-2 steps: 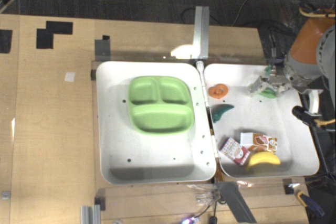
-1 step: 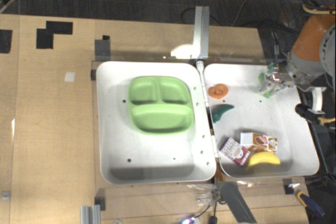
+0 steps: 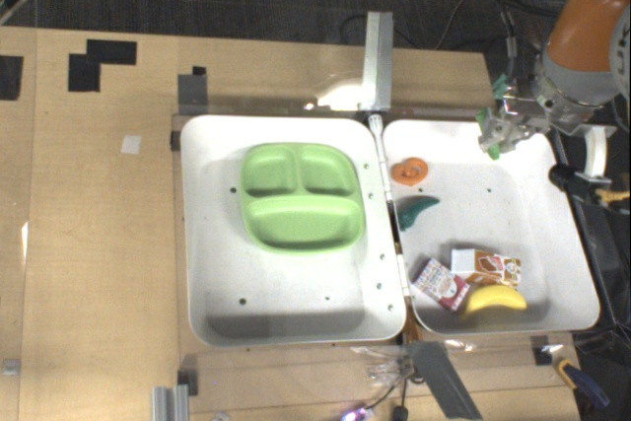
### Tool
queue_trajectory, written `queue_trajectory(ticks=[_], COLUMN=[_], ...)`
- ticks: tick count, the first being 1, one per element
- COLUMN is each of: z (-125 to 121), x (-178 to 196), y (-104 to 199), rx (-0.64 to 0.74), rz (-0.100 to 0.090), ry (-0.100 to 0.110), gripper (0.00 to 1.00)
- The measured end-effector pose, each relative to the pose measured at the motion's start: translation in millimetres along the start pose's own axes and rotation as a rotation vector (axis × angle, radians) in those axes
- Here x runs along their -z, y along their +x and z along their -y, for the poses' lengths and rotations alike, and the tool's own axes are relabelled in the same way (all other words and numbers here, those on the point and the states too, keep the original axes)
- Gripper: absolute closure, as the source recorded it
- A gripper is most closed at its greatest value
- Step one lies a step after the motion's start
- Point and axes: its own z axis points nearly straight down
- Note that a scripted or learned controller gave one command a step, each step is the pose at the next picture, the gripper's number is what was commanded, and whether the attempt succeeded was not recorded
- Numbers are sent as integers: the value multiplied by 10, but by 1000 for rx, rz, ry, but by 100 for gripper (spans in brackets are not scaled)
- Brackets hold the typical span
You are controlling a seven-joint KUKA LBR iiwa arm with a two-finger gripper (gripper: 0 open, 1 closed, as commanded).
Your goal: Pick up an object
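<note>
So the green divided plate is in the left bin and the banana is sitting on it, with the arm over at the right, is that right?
Not quite. The green divided plate is in the left bin, but the banana lies in the right bin, beside small boxes, as the camera view shows. The arm is at the right.

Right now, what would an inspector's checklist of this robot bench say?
Surface: wooden bench bearing two shallow white bins side by side, left bin and right bin.
Job's things: in the right bin, an orange round piece, a dark green piece, a banana and small printed cartons.
Clutter: green divided tray in the left bin.
Pincer: pincer hangs over the right bin's far right corner, with nothing seen in it.
Cables: cable across the dark floor behind.
Surroundings: black marks on the bench.
</note>
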Motion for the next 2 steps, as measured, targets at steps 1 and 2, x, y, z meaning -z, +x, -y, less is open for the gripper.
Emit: queue_trajectory(ticks=[1,2], z=[418,815], x=[-155,1], y=[493,866], rx=[-36,-45], rz=[0,-1], ry=[5,4], gripper=[100,100])
